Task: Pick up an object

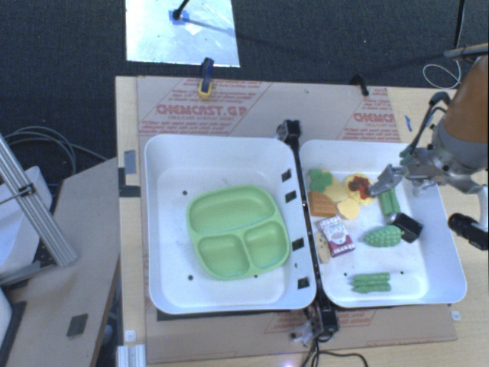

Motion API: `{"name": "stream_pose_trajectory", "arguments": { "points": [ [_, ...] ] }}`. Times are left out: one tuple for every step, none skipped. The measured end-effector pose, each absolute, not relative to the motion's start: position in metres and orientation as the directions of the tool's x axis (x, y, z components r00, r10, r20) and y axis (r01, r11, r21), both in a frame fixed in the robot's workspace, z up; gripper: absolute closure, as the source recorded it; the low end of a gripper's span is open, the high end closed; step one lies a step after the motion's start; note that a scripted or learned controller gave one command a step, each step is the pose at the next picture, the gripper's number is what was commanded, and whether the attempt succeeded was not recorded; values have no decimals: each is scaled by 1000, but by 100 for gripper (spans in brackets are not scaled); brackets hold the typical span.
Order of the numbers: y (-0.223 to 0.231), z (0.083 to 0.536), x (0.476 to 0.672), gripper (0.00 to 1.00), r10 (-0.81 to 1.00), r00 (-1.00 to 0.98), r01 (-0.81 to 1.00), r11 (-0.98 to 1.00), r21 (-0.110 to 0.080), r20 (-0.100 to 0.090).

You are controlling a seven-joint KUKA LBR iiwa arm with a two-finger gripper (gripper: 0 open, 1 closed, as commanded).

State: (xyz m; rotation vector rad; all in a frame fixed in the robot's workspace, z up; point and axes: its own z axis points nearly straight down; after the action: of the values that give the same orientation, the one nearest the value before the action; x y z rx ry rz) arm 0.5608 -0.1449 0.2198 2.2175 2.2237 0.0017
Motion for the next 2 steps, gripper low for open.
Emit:
{"name": "stream_pose_trajectory", "arguments": {
  "points": [
    [-146,112,622,0,1000,-7,1000,7,2,-1],
    [-95,90,607,0,1000,-4,1000,5,17,-8]
  ]
}}
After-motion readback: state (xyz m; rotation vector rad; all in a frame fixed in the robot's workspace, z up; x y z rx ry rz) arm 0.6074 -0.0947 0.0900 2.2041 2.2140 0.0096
